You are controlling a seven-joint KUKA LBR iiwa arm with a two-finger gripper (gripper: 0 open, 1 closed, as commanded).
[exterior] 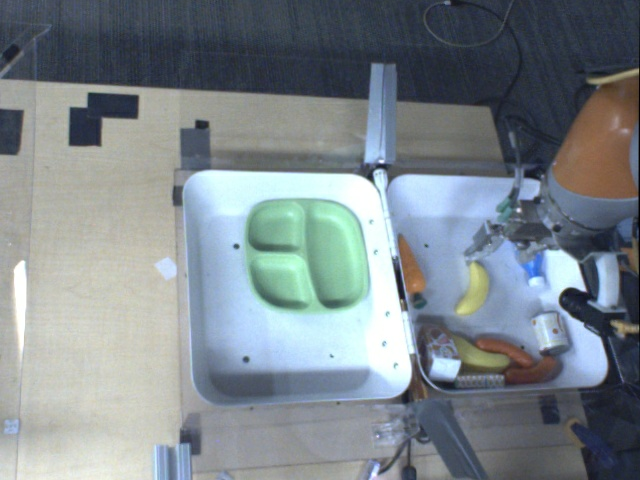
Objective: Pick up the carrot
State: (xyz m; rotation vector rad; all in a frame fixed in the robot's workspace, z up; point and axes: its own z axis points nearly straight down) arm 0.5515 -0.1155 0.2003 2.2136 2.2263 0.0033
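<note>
Carrot (410,268) lies against the right bin's (440,193) left wall; the end effector (497,238), fingers spread and grasping nothing, hovers right of it.

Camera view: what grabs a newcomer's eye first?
Probably the green divided tray in the middle of the left bin. Next, the arm's orange band at the right edge, with the pincer above the right bin, near the banana. The carrot lies along that bin's left wall.
</note>
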